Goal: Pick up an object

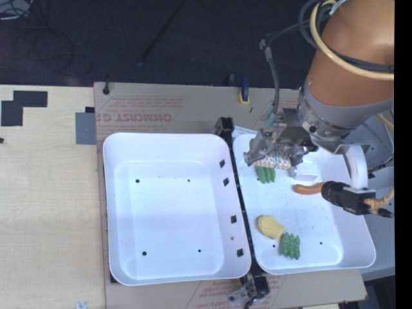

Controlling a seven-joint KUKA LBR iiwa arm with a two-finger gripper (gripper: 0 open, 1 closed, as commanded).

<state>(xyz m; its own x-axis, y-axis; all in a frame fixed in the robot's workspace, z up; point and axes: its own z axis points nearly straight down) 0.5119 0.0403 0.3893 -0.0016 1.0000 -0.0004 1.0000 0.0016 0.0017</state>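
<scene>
Gripper [273, 154] low over right bin [360, 253], at 11 o'clock of its floor; finger state cannot tell.
Green toy [264, 173] just below gripper, touching or nearly.
Likely light, stiff plastic, ribbed; grasp across narrow width.
Yellow toy [270, 226] and green leafy toy [290, 245] touching, 7 o'clock. Orange piece [306, 188] at centre.
Bin floor smooth, probably slippery; near wall crowds approach.
Left bin [122, 237] alongside.

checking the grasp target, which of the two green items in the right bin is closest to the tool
The ribbed green piece at the far end of the right bin, directly under the tool. The other, a bumpy green piece, lies at the bin's near end beside the yellow corn-like piece.
</scene>
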